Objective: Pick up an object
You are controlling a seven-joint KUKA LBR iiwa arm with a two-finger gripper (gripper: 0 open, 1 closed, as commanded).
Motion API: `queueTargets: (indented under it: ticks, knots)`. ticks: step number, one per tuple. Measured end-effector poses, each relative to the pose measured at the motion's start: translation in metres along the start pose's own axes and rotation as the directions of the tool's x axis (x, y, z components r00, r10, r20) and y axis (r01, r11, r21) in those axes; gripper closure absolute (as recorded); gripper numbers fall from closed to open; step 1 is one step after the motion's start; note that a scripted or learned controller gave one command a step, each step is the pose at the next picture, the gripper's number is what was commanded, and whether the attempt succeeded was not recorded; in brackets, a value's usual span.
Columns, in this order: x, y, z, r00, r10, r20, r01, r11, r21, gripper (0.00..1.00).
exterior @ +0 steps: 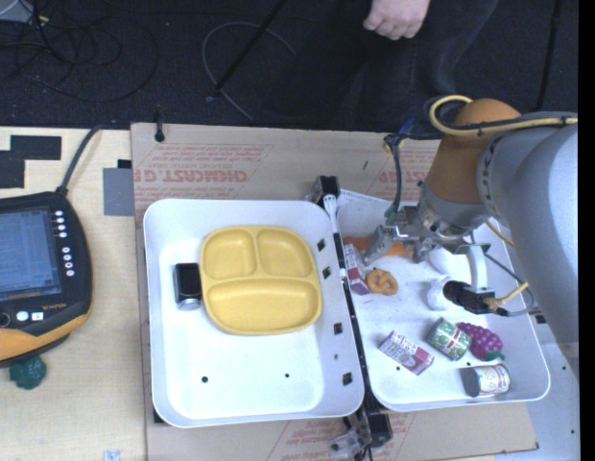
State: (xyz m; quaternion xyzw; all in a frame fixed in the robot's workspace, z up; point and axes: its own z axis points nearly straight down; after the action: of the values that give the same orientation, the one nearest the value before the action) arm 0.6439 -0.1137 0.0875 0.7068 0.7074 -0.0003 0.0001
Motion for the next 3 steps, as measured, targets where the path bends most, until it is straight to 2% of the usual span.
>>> queueTargets:
  ticks: [1, 2, 3]
  knots:
    - [-0.016, 0.000, 0.000, 1.000, 0.001, 0.000, -0.001, 1.000, 0.002, 0.00]
    - [-0.025, 0.000, -0.075, 1.000, 0.001, 0.000, -0.001, 1.000, 0.000, 0.00]
    - [-0.005, -0.024, -0.007, 1.000, 0.004, 0.000, -0.004, 1.000, -0.010, 0.00]
